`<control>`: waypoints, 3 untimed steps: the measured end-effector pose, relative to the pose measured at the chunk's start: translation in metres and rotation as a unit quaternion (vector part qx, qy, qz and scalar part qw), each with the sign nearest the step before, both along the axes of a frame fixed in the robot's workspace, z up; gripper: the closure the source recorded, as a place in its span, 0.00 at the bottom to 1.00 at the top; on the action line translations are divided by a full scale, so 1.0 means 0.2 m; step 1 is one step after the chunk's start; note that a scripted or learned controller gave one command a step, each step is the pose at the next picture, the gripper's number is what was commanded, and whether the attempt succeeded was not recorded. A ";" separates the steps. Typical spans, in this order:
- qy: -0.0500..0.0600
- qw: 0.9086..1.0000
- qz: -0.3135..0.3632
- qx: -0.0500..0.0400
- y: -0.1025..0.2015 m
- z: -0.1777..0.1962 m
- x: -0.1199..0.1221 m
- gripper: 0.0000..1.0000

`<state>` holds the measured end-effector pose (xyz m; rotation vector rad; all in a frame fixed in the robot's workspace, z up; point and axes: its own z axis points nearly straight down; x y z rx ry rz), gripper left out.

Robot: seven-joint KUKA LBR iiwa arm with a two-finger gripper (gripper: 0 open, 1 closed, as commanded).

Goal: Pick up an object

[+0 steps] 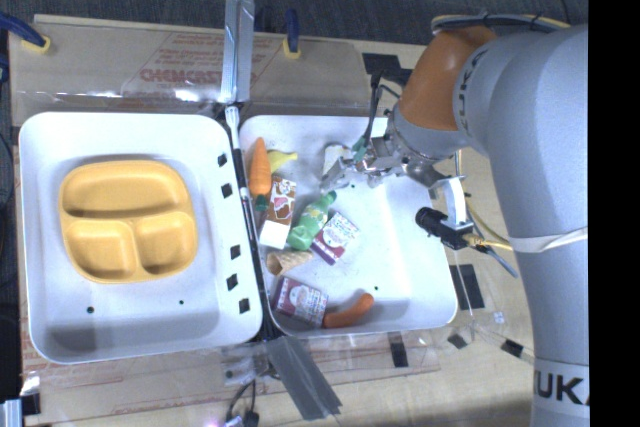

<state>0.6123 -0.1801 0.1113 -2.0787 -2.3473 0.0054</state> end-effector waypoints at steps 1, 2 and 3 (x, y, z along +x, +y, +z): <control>-0.003 0.994 0.111 -0.001 0.05 0.17 0.22 0.00; -0.003 0.983 0.184 0.000 0.66 0.40 0.22 0.00; -0.003 0.982 0.186 -0.001 0.66 0.45 0.23 1.00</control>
